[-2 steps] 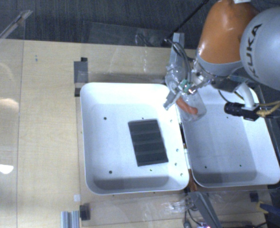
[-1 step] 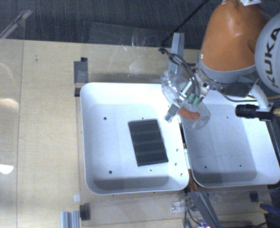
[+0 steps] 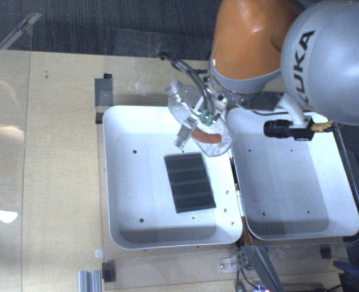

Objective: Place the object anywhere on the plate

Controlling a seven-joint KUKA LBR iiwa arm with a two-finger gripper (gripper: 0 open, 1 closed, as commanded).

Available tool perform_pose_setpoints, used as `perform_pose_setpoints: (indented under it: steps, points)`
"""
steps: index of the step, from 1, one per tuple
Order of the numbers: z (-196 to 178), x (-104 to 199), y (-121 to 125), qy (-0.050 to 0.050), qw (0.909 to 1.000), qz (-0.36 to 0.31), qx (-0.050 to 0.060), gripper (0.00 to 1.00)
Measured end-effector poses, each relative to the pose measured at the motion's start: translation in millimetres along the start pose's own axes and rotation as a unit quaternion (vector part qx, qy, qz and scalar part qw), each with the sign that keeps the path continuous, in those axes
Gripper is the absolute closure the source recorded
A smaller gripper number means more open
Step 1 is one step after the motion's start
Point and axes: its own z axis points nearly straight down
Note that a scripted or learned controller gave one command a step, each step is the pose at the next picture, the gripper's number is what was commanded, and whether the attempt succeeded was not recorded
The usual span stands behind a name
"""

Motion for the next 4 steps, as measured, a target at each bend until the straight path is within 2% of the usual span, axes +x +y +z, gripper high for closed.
perform_pose_setpoints:
  steps: [1,2,4]
  points:
    - [-5.3,-41.4,10.2,0.000,0.9991,0.043,0.000,1.00]
    - [-31.0,-38.8,-37.4,-0.001,0.9987,-0.050,0.000,1.00]
    - [-53.8,-40.2,-34.0,-0.006,0.9986,-0.052,-0.006,1.00]
